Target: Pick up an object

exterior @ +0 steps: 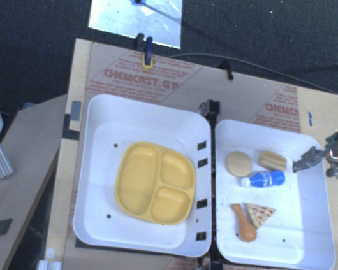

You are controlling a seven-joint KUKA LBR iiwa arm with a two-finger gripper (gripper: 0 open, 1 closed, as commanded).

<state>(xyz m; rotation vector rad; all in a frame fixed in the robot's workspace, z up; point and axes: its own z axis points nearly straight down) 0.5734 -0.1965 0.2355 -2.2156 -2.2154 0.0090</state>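
The left bin [95, 170] carries a yellow divided plate [156, 183], rigid plastic by the look of it, broad and flat, so it would be awkward to pinch except at its raised rim. The right bin [316, 215] holds the likelier picks, all small and probably light. A blue bottle [265, 178] lies on its side near the middle; it looks smooth and may roll, so a grip across its body seems best. Just above it sit a tan bread-like block [272, 160], which offers flat sides to squeeze, and a round beige disc [239, 163] (thin, hard to get fingers under). Lower down, an orange spoon-like piece [243, 223] touches a small pizza wedge [260, 214], both low and flat. The gripper [307, 160] hangs over the right bin's upper right edge, tilted toward the bread block, holding nothing; whether its fingers are spread or together I cannot tell.
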